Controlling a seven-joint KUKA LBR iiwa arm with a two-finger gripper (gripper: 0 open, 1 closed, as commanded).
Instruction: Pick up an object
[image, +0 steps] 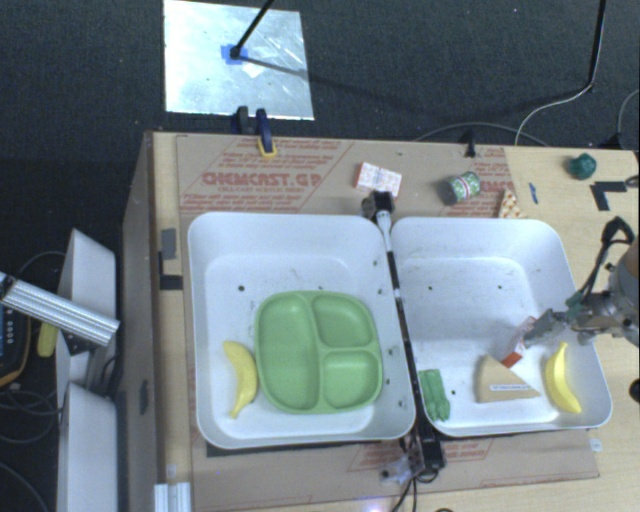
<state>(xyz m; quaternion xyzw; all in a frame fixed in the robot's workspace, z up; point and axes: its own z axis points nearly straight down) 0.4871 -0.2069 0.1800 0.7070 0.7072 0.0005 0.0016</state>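
Observation:
My gripper (530, 333) reaches in from the right, low over the right bin (470, 260), near its front right part. Just below its tip lies a tan wedge (505, 381) with a small red-and-white piece on its upper corner. A yellow banana (561, 379) lies right of the wedge, under the gripper's body. A small green block (434, 393) rests at the bin's front left corner. Nothing visibly sits in the gripper.
The left bin (280, 245) holds a green divided plate (320, 351) and a second banana (240, 377) to its left. A black divider (397, 300) runs between the bins. Behind them on the cardboard lie a white card (378, 179) and a small green can (462, 187).

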